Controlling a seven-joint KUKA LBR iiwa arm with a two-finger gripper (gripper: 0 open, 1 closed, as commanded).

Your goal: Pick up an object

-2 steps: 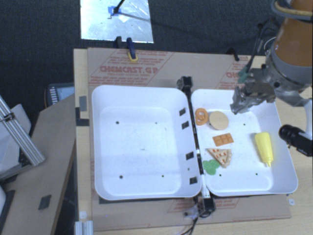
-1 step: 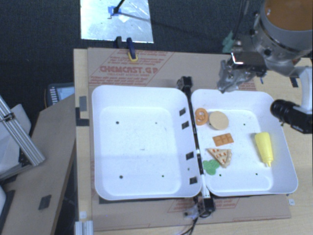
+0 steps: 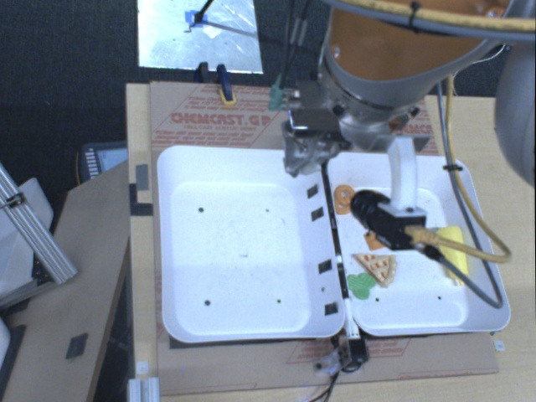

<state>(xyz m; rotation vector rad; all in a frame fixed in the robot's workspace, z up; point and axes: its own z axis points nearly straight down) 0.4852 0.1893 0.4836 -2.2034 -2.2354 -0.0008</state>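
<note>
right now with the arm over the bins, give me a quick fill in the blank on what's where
1. The small toys lie in the ____ bin.
2. The pizza slice sits just above the ____ toy.
3. The yellow object lies near that bin's ____ wall.
4. The orange ring lies beside the ____ between the bins.

Missing words: right; green; right; divider

The arm (image 3: 402, 32) runs off the top and right edges, its bulk covering the far rim of the right bin (image 3: 419, 312). The gripper (image 3: 303, 159) hangs blurred, its fingertips indistinct. A black fitting (image 3: 381, 218) overlaps an orange ring (image 3: 343, 196) and hides part of a yellow object (image 3: 452, 249). A green piece (image 3: 362, 286) sits half under a pizza-slice toy (image 3: 377, 266).
</note>
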